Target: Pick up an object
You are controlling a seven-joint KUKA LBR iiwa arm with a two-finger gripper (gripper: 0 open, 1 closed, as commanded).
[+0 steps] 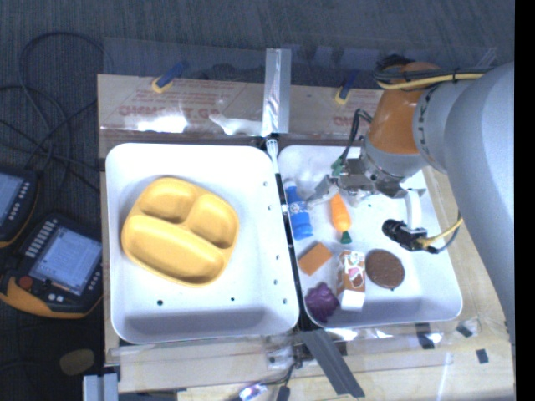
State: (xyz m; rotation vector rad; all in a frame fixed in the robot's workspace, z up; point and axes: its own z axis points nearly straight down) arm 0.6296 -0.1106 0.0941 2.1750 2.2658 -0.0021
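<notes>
The arm is reaching in from the right and the gripper (341,182) is hovering low over the right bin (435,295), just above the orange carrot-shaped object (340,214). Whether it is gripping anything, I cannot tell. Crowding in around it: a blue bottle (297,215) lying to the left, an orange block (314,258), a small carton (352,279), a brown disc (385,268) and a purple piece (321,300). A big yellow object (179,229) is sitting alone in the left bin (134,307).
</notes>
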